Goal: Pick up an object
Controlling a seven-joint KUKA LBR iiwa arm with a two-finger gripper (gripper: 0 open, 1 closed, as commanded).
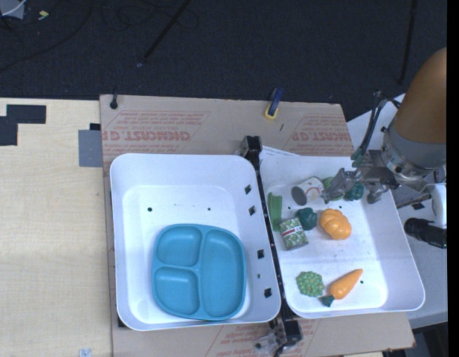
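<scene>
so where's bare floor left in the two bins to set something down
Left bin: bare strip behind the blue tray. Right bin: bare along its right side, beyond the orange fruit and carrot. Crowded near the divider and by the gripper.

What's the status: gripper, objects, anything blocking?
Gripper low over right bin, upper part. Orange toy, carrot, green toys loose below it. Nothing blocking.
</scene>
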